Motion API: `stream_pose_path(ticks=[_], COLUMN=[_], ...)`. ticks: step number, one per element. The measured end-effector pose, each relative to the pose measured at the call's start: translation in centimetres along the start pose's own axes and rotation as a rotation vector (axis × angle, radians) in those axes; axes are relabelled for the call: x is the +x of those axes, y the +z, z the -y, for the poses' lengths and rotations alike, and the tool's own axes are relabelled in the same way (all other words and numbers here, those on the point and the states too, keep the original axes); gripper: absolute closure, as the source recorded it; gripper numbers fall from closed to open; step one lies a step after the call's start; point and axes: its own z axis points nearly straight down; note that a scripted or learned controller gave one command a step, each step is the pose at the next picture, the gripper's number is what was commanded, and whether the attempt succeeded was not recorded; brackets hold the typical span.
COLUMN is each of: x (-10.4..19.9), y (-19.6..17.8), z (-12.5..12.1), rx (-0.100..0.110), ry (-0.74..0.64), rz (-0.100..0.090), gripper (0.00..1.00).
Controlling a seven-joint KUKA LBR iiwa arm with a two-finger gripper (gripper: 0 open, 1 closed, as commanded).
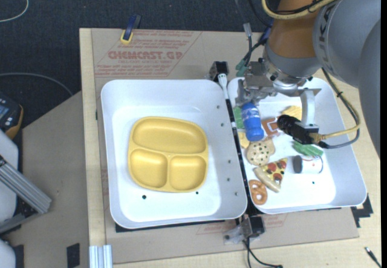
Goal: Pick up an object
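Observation:
My gripper (pixel 248 97) hangs over the far left part of the right bin (pixel 344 191), its metal body pointing down. Right beneath it lies a blue bottle (pixel 253 124) with a white cap, its top end touching or just under the gripper tip. Nearer the front lie a round chocolate-chip cookie (pixel 260 152), a toy pizza slice (pixel 272 173) and a small pretzel (pixel 257 190). A green piece (pixel 309 149) and a small black piece (pixel 297 164) lie to the right. A yellow piece (pixel 292 112) shows behind the wrist.
The left bin (pixel 115 103) holds a yellow three-compartment tray (pixel 168 153). The wall between the two bins (pixel 233 140) runs close beside the bottle. The arm's grey and orange bulk (pixel 308 13) covers the far right of the right bin.

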Motion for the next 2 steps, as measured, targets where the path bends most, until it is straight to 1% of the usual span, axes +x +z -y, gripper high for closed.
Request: stream_pose_path(ticks=[1,2], x=[3.6,4.4], y=[-0.3,1.7], z=[-4.7,-6.0], rx=[-0.002,0.001], ry=[0.000,0.003], rz=[0.000,0.001], gripper=[1.00,1.00])
